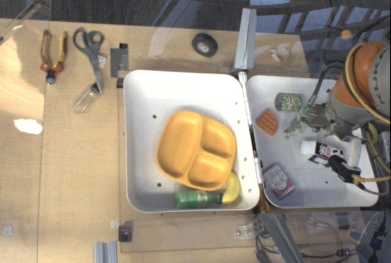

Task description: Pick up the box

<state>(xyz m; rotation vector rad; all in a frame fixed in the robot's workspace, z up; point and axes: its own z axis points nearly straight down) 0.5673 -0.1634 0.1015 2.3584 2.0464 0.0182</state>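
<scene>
The box [278, 179] is small and flat, with a purplish patterned top. It lies in the right bin [305, 194] near the front left corner. My gripper [300, 123] hangs over the middle of that bin, pointing left, on the grey arm with its orange band [366, 72]. It is well behind and to the right of the box, apart from it and close to a green can [288, 101]. Nothing shows held in it.
An orange item [267, 122] lies by the right bin's left wall. A white and black item [322, 148] lies under the wrist. The left bin [140, 133] holds a yellow divided plate [197, 149], a green bottle [197, 198] and a yellow fruit [231, 191]. Scissors, pliers and tape sit on the bench.
</scene>
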